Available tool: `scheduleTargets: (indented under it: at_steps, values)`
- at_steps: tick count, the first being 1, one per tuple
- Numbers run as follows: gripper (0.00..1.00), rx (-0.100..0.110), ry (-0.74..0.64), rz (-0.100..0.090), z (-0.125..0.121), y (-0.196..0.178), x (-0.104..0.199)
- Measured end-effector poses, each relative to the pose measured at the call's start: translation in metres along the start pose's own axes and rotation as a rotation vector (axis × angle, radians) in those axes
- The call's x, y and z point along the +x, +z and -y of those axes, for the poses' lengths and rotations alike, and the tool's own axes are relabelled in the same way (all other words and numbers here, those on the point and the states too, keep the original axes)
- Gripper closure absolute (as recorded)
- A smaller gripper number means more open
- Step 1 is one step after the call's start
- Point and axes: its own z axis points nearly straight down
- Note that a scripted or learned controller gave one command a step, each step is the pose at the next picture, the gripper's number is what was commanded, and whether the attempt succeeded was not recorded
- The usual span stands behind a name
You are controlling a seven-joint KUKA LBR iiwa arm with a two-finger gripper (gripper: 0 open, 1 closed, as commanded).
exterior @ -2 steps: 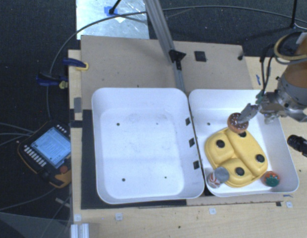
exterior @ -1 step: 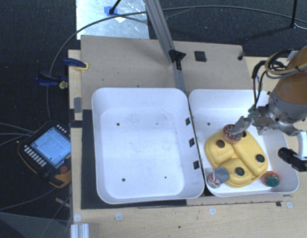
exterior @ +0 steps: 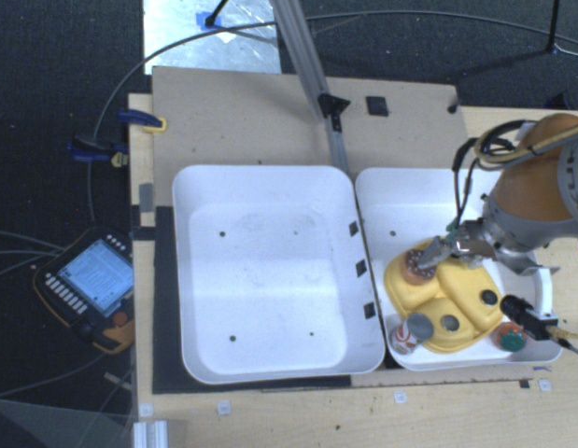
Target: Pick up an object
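Gripper [exterior: 436, 253], finger state unclear, hovered just above the lumpy yellow plastic toy's [exterior: 444, 299] upper-left end.

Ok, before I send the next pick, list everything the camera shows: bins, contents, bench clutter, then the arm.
White bins: two, side by side on the bench; left bin, right bin.
Yellow toy: one, large, with dark round spots, front of the right bin.
Small round objects: a brownish speckled one on the toy's top left, a grey disc at its front left, a green and red piece at its front right.
Pendant: one, orange and black with a blue screen, left of the bench.
Clamps: blue and yellow, bench's left edge.
Gripper: over the toy's top; arm grey and orange, from the right.
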Motion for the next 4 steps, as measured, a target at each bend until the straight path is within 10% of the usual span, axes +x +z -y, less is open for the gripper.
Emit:
scheduleTargets:
  at_steps: [1,3,4]
  values:
    - [1.0,-0.009,-0.003,0.0,-0.003,-0.015,0.001]
    - [1.0,-0.002,-0.005,0.001,-0.006,-0.096,0.001]
    - [1.0,0.0,-0.01,-0.001,-0.028,-0.106,0.055]
